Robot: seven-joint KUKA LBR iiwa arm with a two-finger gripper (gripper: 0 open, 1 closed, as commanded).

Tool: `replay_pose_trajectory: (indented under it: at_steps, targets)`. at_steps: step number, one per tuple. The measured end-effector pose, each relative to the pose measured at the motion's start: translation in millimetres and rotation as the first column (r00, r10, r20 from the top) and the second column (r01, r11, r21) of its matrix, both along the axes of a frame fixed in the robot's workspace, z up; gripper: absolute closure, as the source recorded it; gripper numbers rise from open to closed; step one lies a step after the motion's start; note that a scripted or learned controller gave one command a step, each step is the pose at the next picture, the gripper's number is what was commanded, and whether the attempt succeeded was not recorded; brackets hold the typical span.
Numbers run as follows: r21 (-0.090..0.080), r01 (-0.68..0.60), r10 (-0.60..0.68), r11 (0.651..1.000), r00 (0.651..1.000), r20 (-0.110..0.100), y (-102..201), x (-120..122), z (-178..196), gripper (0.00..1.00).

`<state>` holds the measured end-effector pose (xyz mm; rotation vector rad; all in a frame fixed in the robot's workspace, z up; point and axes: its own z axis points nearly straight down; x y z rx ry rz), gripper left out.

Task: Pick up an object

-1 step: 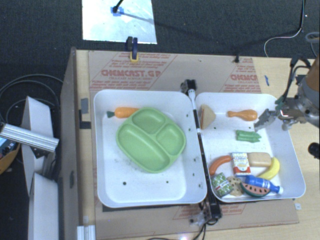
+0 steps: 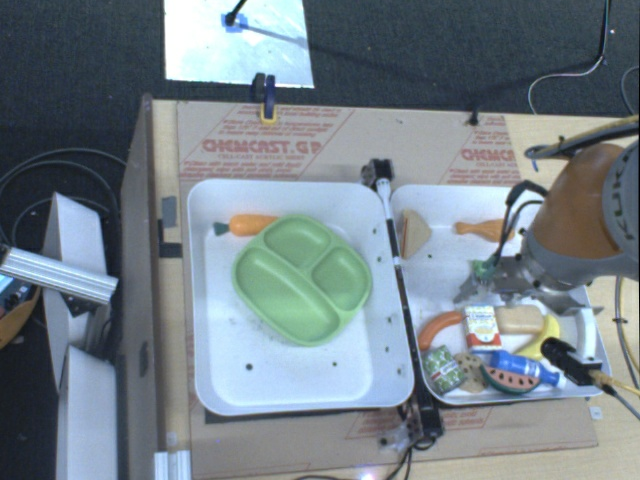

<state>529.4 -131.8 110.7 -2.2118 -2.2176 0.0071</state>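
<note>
- The surface (image 2: 300, 133) carries two white bins side by side, and the arm (image 2: 585, 213), grey with an orange band, reaches in from the right over the right bin (image 2: 440, 203).
- The left bin (image 2: 215, 368) holds a green divided plate (image 2: 302, 278), tilted across its middle, with a toy carrot (image 2: 250, 225) just beside the plate's upper left edge.
- The right bin holds the likely targets: a tan wedge (image 2: 415, 232) and a drumstick-like piece (image 2: 482, 230) near the far wall, and a crowded heap at the near wall with a sausage (image 2: 440, 326), a small red carton (image 2: 481, 326), a pale block (image 2: 520, 319), a banana (image 2: 548, 334), a watermelon slice (image 2: 503, 379) and a blue piece (image 2: 525, 370).
- The hand (image 2: 492, 280) sits low over the bin, just above the carton; whether it is released or clenched I cannot tell, and nothing is visibly grasped.
- Risk, as I judge it: the heap is packed so tightly that a descent could land on an edge between two items, nudge them apart, and close on nothing.
- A second risk is the smooth, rounded toys slipping out during a lift.
</note>
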Motion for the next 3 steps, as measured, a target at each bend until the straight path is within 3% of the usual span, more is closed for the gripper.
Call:
replay_pose_trajectory:
  at_steps: [1,2,3]
  targets:
    - [-0.009,-0.003,0.003,1.0,1.0,0.023,-44.4,83.9,-23.3,0.0]
    - [-0.002,0.008,-0.008,1.0,1.0,0.007,-77.2,-11.7,10.9,0.0]
    - [-0.002,-0.01,0.01,1.0,1.0,0.014,1.6,57.7,-27.9,0.0]
